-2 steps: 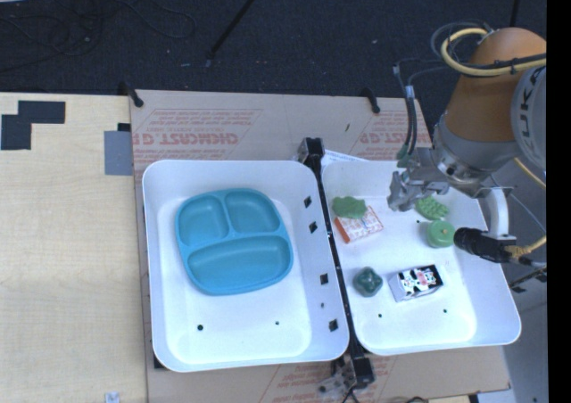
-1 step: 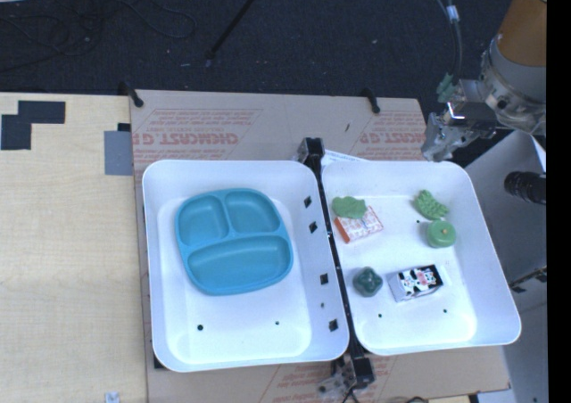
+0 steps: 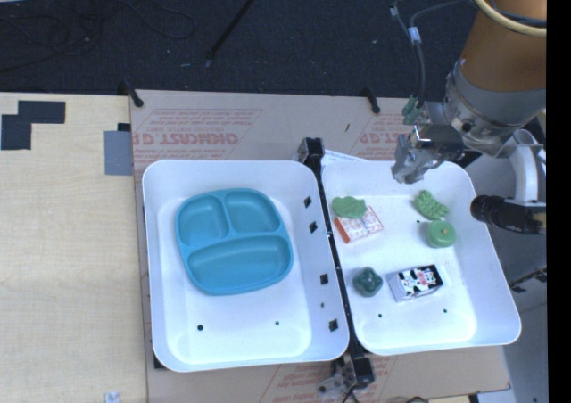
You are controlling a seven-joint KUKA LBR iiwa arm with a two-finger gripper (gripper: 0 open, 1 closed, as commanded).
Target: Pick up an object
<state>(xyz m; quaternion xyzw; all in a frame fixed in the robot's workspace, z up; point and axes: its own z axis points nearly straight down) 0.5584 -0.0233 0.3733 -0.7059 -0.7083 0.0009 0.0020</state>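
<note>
My gripper (image 3: 409, 169) hangs over the far edge of the right bin (image 3: 486, 321), above and left of a bumpy green toy (image 3: 431, 205). Nothing shows between its fingers. Below that toy lies a round green piece (image 3: 441, 234). A green leafy piece (image 3: 349, 208) rests against a small orange and white box (image 3: 359, 226) near the bin's left side. Toward the front lie a dark green ball (image 3: 367, 282) and a black and white packet (image 3: 417, 282).
The left bin (image 3: 169, 321) holds a blue divided plate (image 3: 235, 240). A black divider (image 3: 326, 250) runs between the two bins. Cardboard (image 3: 223, 129) lies under both bins, and the pale bench top (image 3: 62, 259) spreads to the left.
</note>
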